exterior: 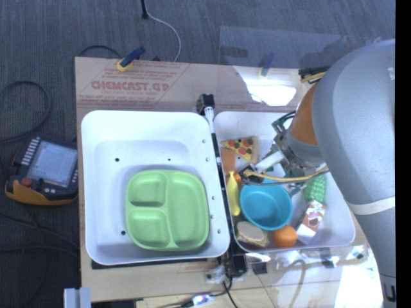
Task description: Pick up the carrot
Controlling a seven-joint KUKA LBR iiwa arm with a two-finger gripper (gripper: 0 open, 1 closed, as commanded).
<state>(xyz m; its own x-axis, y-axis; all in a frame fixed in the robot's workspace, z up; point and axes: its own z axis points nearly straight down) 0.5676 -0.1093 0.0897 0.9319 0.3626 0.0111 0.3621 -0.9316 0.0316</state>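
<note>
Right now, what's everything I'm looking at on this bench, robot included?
Bins: two, white, side by side; left bin, right bin.
Divided plate: one, green, in left bin.
Bowl: one, blue, in right bin.
Pizza slice: one, toy, right bin's far left corner.
Orange fruit: one, near the bowl's front.
Bread-like toy: one, brown, front of right bin.
Green knobbly toy: one, right of bowl.
Handheld controller: one, orange-edged, on the floor, left.
Arm: one, grey, orange band, over right bin; claw hidden.

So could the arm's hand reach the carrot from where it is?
Probably, though it looks tight: what seems to be the carrot lies squeezed between the bin wall and the blue bowl, close to the hand.
</note>
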